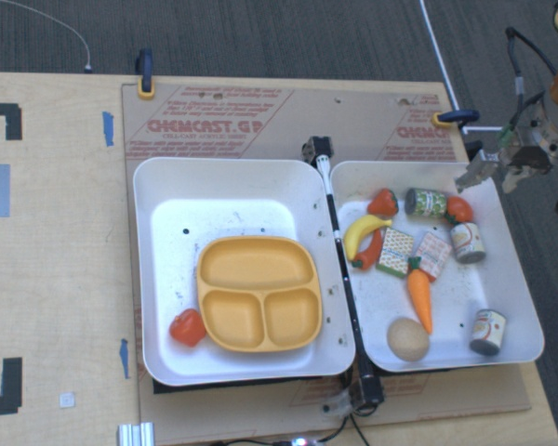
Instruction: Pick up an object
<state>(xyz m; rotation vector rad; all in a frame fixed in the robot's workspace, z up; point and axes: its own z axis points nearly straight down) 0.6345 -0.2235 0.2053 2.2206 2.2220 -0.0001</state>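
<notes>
Near edge of right bin (525,337): small can (487,331) lying by the corner, beige egg-like ball (408,339) left of it, carrot (419,295) pointing toward the ball. Left bin (149,249) holds yellow divided plate (259,292) with a red tomato (187,327) touching its near-left side. Mid right bin: banana (364,231) over a red pepper (370,249) near the divider, two flat printed packets (414,252) just beside the carrot top, white can (467,242) to their right. Far end: green can (427,203) on its side, small red fruit (383,201) left of it, another red piece (459,210) right of it. End effector (502,161) hangs above the far-right rim of the right bin, off the objects, nothing between its fingers; open or closed cannot tell, too blurred. Step in hand looks like approach, no pick yet. Best bet is an isolated target: near-corner can or ball, both clear of neighbours. Far cluster is crowded, so a descent there risks nudging the cans. Come straight down, centre on the item, span its narrow side
</notes>
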